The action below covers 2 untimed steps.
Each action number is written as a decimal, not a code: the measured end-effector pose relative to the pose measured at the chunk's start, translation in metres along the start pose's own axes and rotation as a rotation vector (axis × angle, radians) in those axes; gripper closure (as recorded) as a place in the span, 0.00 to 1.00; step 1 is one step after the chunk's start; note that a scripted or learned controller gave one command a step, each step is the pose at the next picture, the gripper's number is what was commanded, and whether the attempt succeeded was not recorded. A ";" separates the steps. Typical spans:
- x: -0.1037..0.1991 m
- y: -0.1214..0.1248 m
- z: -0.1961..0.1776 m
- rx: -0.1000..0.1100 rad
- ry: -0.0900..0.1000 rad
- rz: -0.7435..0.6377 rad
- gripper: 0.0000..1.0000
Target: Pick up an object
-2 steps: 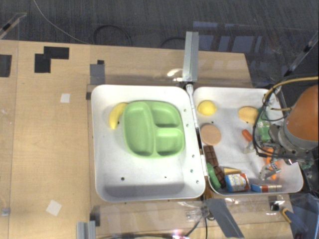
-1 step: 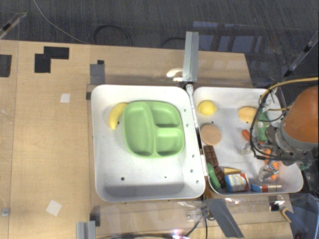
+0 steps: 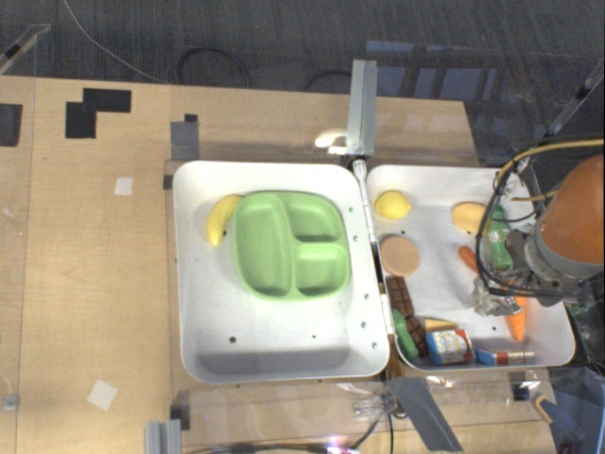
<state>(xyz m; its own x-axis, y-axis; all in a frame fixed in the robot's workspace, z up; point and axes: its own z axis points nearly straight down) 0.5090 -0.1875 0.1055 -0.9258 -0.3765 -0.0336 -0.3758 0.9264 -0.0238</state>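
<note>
Honestly can't tell the grip state, the gripper (image 3: 496, 299) is buried under its own wrist. Biggest risk: it closes on bare bin floor, since the carrot (image 3: 516, 324) sits just beside it toward the front-right (orange stick (image 3: 468, 258) just behind-left), nothing clearly between.

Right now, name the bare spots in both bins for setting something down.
Left white bin: bare floor in front of the green divided plate. Right white bin: bare between round tan disc and orange carrot. Crowded along its front edge.
</note>
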 end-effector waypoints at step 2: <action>-0.014 0.042 0.013 -0.011 0.015 -0.144 0.00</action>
<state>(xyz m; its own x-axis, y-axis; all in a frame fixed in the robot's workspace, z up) 0.5070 -0.1436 0.0917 -0.8628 -0.5053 -0.0156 -0.5050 0.8629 -0.0168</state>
